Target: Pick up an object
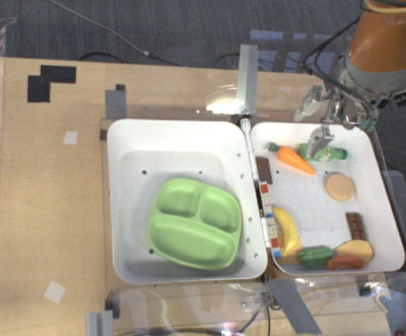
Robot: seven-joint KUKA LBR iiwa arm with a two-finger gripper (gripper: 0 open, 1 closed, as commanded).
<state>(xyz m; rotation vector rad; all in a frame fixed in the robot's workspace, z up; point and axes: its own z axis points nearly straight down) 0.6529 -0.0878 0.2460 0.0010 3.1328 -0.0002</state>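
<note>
My gripper [320,144] hangs low over the back of the right bin [378,187], right above a small green toy [331,154]. An orange carrot [294,160] lies just left of it. A round tan cookie [339,187] sits a little nearer the front. Along the bin's front lie a banana [287,232], a dark green vegetable [315,256], a red piece [344,262] and a yellow piece [355,248]. A brown chocolate bar [355,224] rests by the right wall. Another brown bar [262,169] lies against the left wall.
The left bin [129,187] holds a green divided plate [194,222]. A metal post [247,79] stands behind the divider between the bins. The arm's orange band [388,23] looms over the right bin's back right corner.
</note>
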